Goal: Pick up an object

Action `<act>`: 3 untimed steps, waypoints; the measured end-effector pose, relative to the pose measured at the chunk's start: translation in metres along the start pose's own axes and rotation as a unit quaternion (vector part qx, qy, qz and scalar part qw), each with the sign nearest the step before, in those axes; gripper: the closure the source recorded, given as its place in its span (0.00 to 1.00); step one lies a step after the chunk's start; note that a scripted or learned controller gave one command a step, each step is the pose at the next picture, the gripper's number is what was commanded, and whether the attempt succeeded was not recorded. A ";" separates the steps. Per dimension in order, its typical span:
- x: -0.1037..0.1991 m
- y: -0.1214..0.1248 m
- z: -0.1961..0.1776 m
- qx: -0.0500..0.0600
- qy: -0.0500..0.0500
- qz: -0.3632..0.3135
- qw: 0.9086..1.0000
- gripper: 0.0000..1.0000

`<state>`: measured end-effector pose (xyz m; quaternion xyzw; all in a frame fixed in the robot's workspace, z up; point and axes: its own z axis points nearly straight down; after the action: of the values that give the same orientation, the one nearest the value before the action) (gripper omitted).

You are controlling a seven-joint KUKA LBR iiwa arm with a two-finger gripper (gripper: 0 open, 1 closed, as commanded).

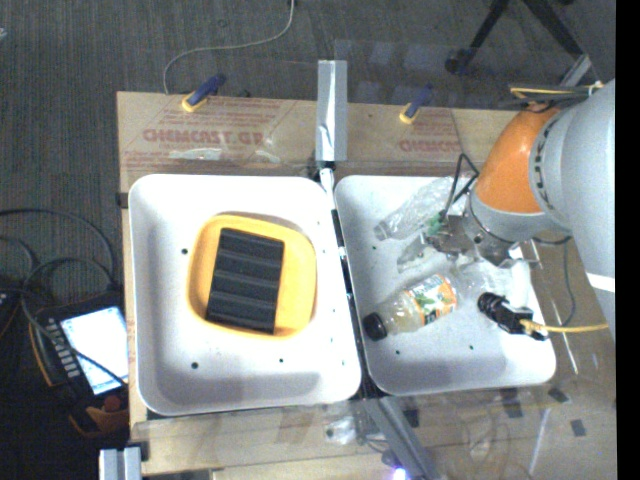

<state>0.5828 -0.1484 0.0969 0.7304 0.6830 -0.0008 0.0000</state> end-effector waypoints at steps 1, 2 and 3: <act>-0.015 -0.056 0.002 -0.011 0.010 0.016 1.000 0.00; -0.018 -0.057 -0.004 -0.011 0.006 0.018 1.000 1.00; 0.002 -0.087 0.003 -0.014 -0.005 -0.023 1.000 1.00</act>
<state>0.4965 -0.1405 0.0938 0.7146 0.6993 0.0054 0.0133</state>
